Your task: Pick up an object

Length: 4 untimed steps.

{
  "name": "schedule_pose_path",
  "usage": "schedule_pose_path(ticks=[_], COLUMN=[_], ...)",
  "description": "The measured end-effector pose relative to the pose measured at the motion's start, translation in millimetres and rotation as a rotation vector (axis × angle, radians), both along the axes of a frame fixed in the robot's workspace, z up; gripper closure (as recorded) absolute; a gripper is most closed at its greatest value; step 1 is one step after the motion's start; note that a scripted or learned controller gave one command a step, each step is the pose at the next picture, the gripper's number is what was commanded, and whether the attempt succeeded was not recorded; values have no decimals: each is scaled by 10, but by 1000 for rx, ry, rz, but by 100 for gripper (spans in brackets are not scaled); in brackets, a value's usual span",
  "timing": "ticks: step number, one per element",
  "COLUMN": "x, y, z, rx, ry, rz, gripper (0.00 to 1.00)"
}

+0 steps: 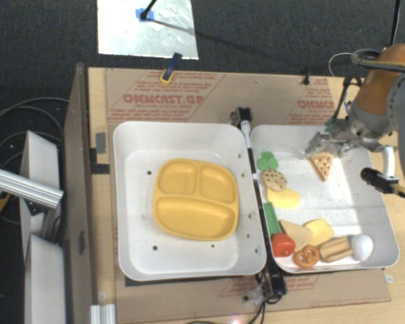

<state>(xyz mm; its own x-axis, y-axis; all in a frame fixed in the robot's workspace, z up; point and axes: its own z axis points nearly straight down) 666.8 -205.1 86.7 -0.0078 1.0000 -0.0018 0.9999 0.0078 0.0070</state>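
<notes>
Pizza slice (321,165) lies in the right bin (391,238), far half, w/ gripper (329,142) just above it. Can't tell jaw state from here. I'd drop straight down, straddle the wedge across its narrow sides. Bin's far wall is close; open floor toward me, cookie (274,179) well apart.

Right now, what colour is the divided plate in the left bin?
Yellow; the divided plate shows plainly in the camera view.

A yellow tray (195,199) lies in a white bin (135,201). The other white bin (385,238) has a speckled tan cookie (274,179), a red tomato (283,245) and a white egg (362,246).
</notes>
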Motion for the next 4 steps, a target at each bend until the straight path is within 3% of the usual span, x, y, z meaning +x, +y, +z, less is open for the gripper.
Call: schedule_pose_path(ticks=[1, 2, 3, 4], x=[-387, -438, -120, -133], y=[217, -30, 460, 426], z=[-23, -14, -14, 92], rx=[2, -1, 3, 1], ry=[8, 4, 2, 2], rz=[-7, -8, 1, -1], gripper=[0, 0, 0, 100])
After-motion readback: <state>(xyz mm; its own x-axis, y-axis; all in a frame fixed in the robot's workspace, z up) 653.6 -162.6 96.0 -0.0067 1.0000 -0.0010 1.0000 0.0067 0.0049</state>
